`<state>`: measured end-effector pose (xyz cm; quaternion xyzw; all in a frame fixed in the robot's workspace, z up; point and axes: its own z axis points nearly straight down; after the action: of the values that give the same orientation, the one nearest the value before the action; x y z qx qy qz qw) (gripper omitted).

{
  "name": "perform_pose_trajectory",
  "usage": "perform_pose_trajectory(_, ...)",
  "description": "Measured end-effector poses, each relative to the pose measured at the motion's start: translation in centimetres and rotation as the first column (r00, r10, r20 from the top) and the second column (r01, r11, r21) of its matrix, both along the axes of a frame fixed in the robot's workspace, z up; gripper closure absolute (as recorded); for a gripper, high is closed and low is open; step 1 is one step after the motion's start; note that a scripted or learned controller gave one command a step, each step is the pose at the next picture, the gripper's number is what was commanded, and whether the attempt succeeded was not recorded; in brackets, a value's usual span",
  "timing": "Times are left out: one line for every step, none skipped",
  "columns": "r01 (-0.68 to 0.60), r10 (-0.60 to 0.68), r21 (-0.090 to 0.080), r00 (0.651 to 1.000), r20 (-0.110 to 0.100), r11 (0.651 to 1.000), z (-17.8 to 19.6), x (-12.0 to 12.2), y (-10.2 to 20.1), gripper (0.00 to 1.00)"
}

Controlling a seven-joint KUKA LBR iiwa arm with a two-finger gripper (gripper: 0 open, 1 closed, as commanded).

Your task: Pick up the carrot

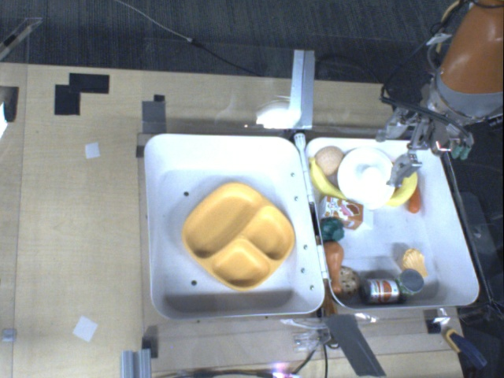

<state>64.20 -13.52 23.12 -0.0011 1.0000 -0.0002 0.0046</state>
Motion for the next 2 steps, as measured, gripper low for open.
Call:
perform_pose_trajectory(-0.133,0.133,-0.001,0.991,-0.003,0.991,-6.9,-5.9,-2.7,0.0)
perform_pose_trajectory(0.169,-0.169,0.001,0.986,-0.004,0.986,-12.9,-10.2,-4.0,0.0)
